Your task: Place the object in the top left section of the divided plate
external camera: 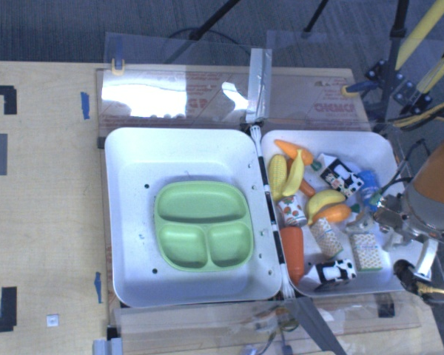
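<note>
Wooden bench [44, 220] bears two white bins [126, 198] side by side

A single fixed camera looks down at a slant from above the bench [44, 198], far enough to take in both bins, the arm [433, 191] entering from the right.

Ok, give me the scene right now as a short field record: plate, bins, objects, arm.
plate: green divided plastic plate, three sections, nothing in them
plate location: left white bin
objects: toy food pile in right white bin, including yellow bananas and orange carrot
arm: grey arm with orange band over right bin's right edge
task state: no object on plate yet
</note>
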You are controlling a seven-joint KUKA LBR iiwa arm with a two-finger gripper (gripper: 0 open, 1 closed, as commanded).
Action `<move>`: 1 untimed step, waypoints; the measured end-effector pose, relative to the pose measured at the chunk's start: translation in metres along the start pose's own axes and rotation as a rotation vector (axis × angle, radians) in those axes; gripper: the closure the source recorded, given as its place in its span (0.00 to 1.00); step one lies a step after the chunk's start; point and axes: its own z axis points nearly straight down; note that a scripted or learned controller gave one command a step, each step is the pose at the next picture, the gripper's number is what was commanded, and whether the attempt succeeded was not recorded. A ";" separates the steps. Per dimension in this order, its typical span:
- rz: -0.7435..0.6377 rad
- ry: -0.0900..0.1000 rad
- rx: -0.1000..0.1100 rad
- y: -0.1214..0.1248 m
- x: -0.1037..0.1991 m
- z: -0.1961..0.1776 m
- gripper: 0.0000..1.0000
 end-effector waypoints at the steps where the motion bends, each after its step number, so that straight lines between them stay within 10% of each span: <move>1: 0.137 0.004 0.003 0.001 -0.001 0.000 0.00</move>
